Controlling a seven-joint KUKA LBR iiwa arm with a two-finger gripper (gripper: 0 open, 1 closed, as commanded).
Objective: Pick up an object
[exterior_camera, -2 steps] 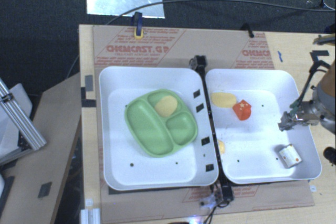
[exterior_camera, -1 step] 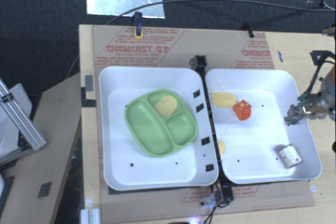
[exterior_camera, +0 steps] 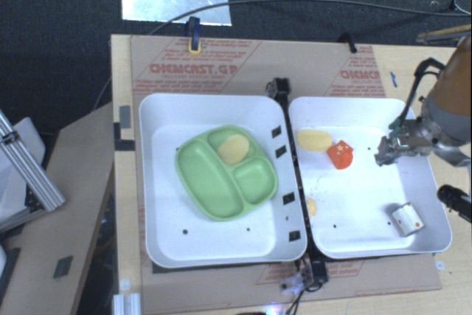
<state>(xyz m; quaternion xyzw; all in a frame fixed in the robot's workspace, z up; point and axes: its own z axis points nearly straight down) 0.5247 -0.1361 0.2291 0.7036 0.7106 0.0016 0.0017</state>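
Observation:
In the right bin [exterior_camera: 354,232] lie a pale yellow oblong piece [exterior_camera: 314,139] and a red strawberry-like toy [exterior_camera: 340,155] near the back left, a small silver can [exterior_camera: 405,217] at the front right, and a small yellow bit [exterior_camera: 311,206] by the left wall. My gripper [exterior_camera: 386,153] hangs over the right bin's right side, to the right of the red toy and apart from it. Nothing shows between its fingers.
The left bin [exterior_camera: 166,232] holds a green divided plate [exterior_camera: 225,173] with a yellow round item [exterior_camera: 234,149] in its upper compartment. Black clips sit along the divider between the bins. A clamp [exterior_camera: 194,35] stands at the bench's back edge.

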